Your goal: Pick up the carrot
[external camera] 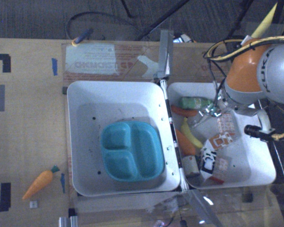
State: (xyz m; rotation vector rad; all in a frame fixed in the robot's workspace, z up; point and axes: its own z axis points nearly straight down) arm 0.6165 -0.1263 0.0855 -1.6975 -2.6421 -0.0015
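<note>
Lying on the bare worktop point(28, 126), well to the left of the teal divided plate point(132, 150) and a little lower in the view: the carrot point(39, 183), orange with a green top, tilted, green end up and to the right. Outside both bins, touching nothing but the worktop.

Set in the middle of the left bin point(85, 91): the plate itself, three compartments facing up.

Reaching in from far right of the plate: the grey arm point(255, 74) with its orange band, bent down over the right bin point(255, 169). Poised to the upper right of the plate, across the wall shared by the bins: the end effector point(212, 110), low over the clutter (opening impossible to tell at this angle, and nothing seen held in it). Well apart from the carrot, with the whole left bin between.

Heaped just right of the plate, beyond that shared wall: a green bottle point(195, 102) on its side, a banana point(189, 135), two orange pieces point(183, 111) point(185, 144) (too small to identify), and a black-and-white carton point(209, 157).

Stuck to the worktop up and left of the plate: a strip of blue tape point(54, 66).
</note>
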